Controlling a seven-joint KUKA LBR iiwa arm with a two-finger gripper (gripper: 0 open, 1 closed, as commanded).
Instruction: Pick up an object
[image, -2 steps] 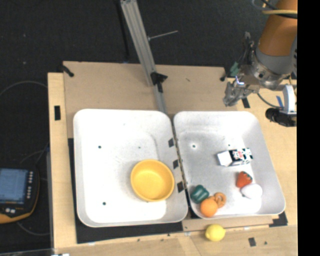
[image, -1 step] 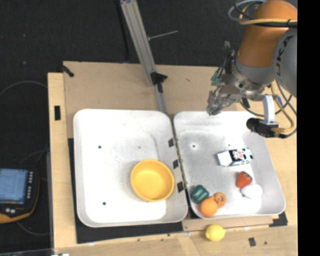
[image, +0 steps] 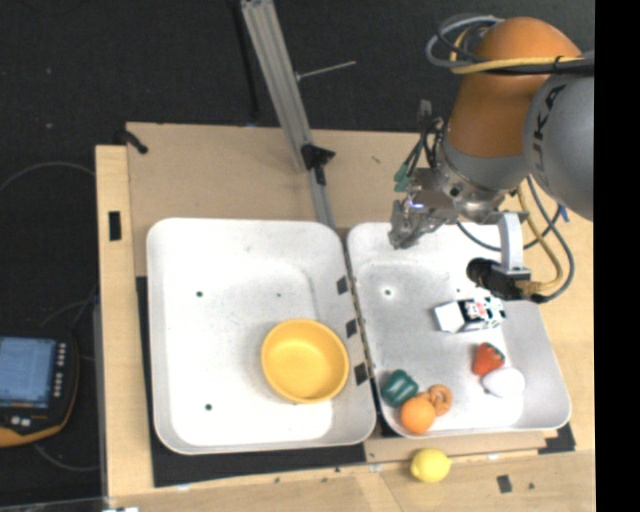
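The claw (image: 408, 226) hangs over the far left corner of the right bin (image: 420, 285); I cannot tell its spread. The nearest pick, a small white box (image: 466, 314) mid-bin, looks light and stiff: take it across its short sides.
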